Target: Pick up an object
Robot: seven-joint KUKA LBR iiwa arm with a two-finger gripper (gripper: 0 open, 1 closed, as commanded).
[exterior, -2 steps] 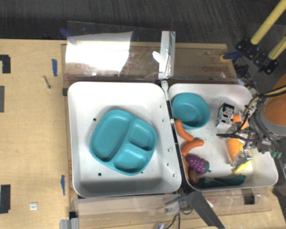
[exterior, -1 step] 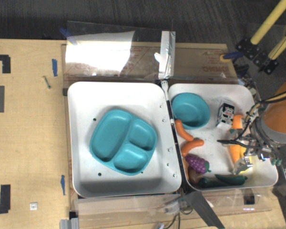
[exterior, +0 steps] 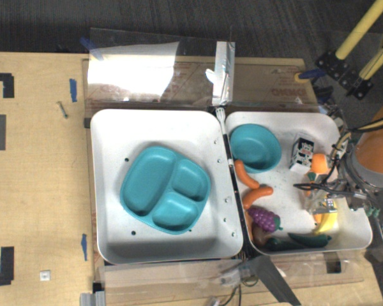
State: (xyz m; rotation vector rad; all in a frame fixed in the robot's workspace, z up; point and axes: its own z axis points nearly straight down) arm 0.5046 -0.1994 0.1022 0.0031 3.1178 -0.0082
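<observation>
The right bin (exterior: pixel 354 234) holds a teal bowl (exterior: pixel 255 146), two orange sausage-like pieces (exterior: pixel 250 182), a purple grape bunch (exterior: pixel 263 218), a dark green cucumber (exterior: pixel 300 240), a yellow piece (exterior: pixel 327 222), a small orange piece (exterior: pixel 320 164) and a white printed box (exterior: pixel 301 153). My gripper (exterior: pixel 319 195) reaches in from the right and hangs low over the bin's right side, just above the yellow piece and below the orange piece. Cables and the gripper body hide what lies directly under it.
The left bin (exterior: pixel 108 132) carries a teal divided plate (exterior: pixel 166 189). A ridge between the bins runs down the middle (exterior: pixel 230 183). Clear plastic sheeting (exterior: pixel 153 75) lies behind the bins. Yellow poles (exterior: pixel 364 24) stand at the top right.
</observation>
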